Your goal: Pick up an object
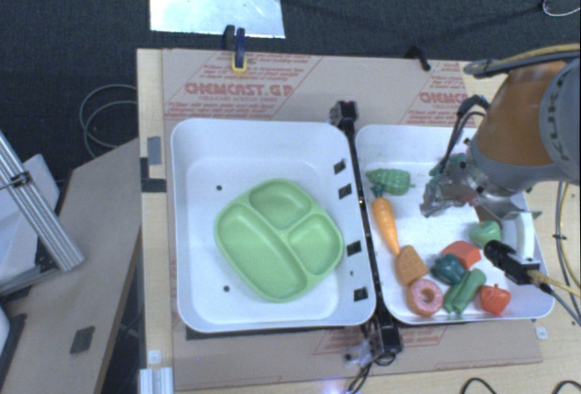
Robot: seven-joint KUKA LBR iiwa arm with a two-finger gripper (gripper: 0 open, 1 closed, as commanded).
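Left bin (195,229) holds a green tray (278,240). Right of it: orange carrot (386,223), bumpy green veg (388,179), toys partly hidden under arm. Gripper (434,201) right of carrot, blurry; grip state: cannot tell.

Arm: grey KUKA iiwa arm (554,124) entering from the right edge, upper half of the view
Band: orange band (508,124) above the wrist, broad and rounded, facing the camera
Wrist: angled down and to the left below the band
Gripper: two-finger gripper (434,201) pointing down and left, low in the scene, nothing seen between its tips
Fingers: too dark and small to judge their spacing
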